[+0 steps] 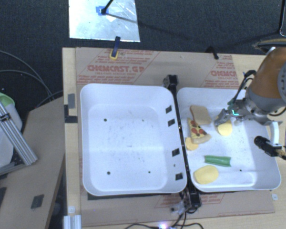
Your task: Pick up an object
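Poised low over the right bin (264, 178), gripper (227, 117) perhaps touching a yellow round piece (224, 129), finger state untellable.

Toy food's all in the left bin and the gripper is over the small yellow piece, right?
Not quite: the camera view shows the toy food in the right bin, not the left. The gripper is indeed at the small yellow piece.
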Motion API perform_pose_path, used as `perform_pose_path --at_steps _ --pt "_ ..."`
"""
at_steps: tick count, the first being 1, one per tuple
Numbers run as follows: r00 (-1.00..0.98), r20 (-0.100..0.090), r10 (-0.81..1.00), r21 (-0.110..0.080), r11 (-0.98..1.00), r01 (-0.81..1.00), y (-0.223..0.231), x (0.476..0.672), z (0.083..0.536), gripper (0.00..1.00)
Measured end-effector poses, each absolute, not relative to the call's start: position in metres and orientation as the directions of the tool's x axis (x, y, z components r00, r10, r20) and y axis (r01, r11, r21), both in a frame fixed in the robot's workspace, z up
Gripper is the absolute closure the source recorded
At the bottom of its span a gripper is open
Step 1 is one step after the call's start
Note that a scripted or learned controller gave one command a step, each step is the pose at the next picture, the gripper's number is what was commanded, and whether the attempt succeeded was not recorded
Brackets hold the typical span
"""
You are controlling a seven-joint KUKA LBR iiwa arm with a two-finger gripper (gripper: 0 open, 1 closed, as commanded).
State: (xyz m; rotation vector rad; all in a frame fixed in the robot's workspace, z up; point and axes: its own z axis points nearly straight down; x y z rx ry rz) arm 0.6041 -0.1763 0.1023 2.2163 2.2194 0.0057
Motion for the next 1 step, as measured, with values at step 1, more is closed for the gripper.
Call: perform_pose_path --at_steps 1 --pt "-0.001 0.001 1.000 0.002 0.001 1.000 -0.1470 0.5452 0.1599 0.00"
